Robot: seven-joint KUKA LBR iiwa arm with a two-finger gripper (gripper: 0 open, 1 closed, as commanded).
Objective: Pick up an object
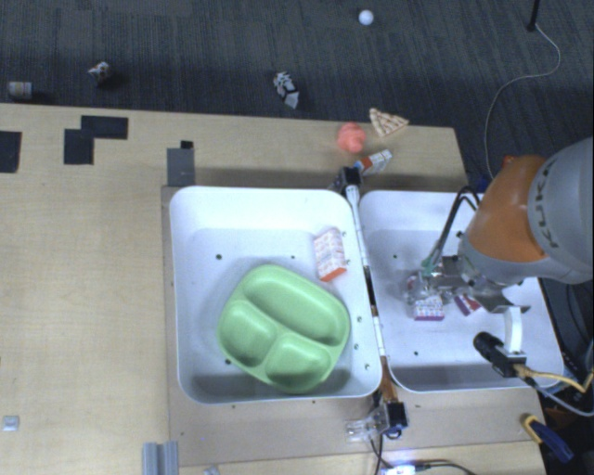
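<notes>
The gripper [440, 289] is low in the right bin [408, 218], its tip a tangle of dark metal and small coloured bits. How wide it stands is too blurred to make out. Right at its tip, on the side towards the left bin, lies a small block [428, 310], pale with pinkish speckles and roughly rectangular. It seems to touch the tip, but whether it is gripped or only lying against it is not clear. Above the gripper the arm [557, 223] rises, smooth grey with a glossy orange band, and is cut off at the right.

The right bin is shallow, white, smooth-walled and round-cornered (a few small dark dots mark its floor). The left bin [183, 306] is its twin, just beside it. In it a green plate [283, 325] lies tilted, of smooth plastic with rounded edges and three hollows. Near the plate's far rim lies a small white and orange packet [329, 255], its print too small to read.

On the pale wooden bench [83, 278] beyond the bins are a pink ball [351, 137], a tan wedge [388, 121] and a little tube [376, 161]. A white ball [366, 17] rests on the dark carpet.
</notes>
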